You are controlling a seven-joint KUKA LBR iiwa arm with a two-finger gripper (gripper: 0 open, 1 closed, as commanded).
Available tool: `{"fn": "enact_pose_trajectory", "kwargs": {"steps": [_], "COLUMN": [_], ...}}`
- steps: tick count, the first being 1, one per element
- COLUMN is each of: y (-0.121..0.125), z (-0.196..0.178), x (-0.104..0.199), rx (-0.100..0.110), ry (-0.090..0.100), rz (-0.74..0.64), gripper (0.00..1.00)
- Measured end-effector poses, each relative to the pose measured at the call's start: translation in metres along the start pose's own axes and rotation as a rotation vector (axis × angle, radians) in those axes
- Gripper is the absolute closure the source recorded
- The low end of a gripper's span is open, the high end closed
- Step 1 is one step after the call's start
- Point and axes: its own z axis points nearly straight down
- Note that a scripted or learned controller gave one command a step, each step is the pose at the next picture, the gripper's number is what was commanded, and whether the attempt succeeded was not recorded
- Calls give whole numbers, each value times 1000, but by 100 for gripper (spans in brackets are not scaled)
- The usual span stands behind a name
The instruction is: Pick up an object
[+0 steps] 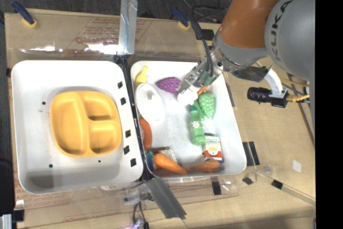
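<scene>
Arm [268, 19] angled low over right bin [236, 131], near grapes [169, 84]

The grey arm [292, 19] carries the maker's name KUKA in dark letters along its casing, partly cut by the curve, while the small carton [213, 148] in the right bin [236, 137] bears print too small to read.
</scene>
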Motion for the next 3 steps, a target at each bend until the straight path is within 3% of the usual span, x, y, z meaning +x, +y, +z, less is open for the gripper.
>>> {"fn": "enact_pose_trajectory", "kwargs": {"steps": [1,2,3], "y": [35,30,24], "z": [-13,-31,-27], "x": [-55,-77,13], "rx": [4,3,3], "ry": [1,0,3], "rz": [-40,8,106], "gripper": [100,100,100]}}
